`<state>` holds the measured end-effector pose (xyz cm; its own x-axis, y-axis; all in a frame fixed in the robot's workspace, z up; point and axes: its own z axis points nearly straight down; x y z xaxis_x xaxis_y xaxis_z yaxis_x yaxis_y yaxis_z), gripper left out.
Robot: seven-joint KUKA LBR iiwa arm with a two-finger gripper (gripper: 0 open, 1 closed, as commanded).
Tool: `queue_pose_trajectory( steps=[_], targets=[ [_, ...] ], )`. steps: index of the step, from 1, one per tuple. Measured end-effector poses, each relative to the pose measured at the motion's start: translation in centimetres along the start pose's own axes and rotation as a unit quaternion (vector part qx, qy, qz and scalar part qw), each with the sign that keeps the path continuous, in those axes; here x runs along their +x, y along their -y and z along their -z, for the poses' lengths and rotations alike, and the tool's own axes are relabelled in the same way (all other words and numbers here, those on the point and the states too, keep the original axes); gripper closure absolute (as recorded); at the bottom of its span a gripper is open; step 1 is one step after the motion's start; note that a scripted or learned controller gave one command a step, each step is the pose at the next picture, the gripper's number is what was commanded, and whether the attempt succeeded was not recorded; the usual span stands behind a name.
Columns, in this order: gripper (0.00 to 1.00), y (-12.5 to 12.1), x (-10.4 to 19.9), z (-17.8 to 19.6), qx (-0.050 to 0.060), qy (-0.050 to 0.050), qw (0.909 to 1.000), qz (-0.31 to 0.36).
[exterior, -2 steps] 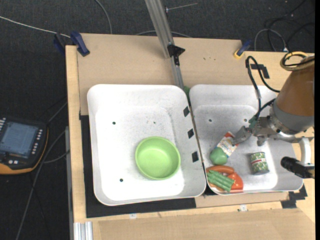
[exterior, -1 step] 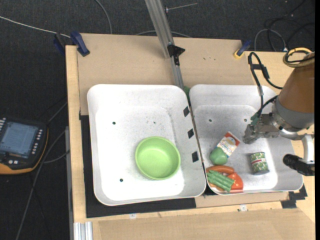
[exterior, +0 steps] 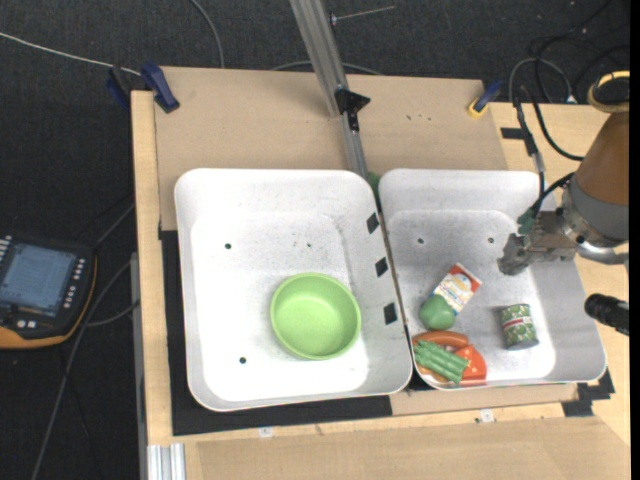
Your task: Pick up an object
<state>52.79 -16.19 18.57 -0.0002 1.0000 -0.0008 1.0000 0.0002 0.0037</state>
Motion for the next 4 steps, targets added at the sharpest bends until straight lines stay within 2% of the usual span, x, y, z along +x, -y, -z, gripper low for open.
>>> queue_pose_trajectory(
  steps=[1, 3, 4],
  targets=[
    [1.0, -0.1, 0.0, 5.3, -0.001, 0.0, 1.0, 0.0],
    [1.0, -0.6, 11.8, 6.2, 0.001, -0.001, 1.0, 0.003],
    [1.0, -1.5, 16.2, 6.0, 0.002, -0.001, 1.0, 0.002]
  ],
)
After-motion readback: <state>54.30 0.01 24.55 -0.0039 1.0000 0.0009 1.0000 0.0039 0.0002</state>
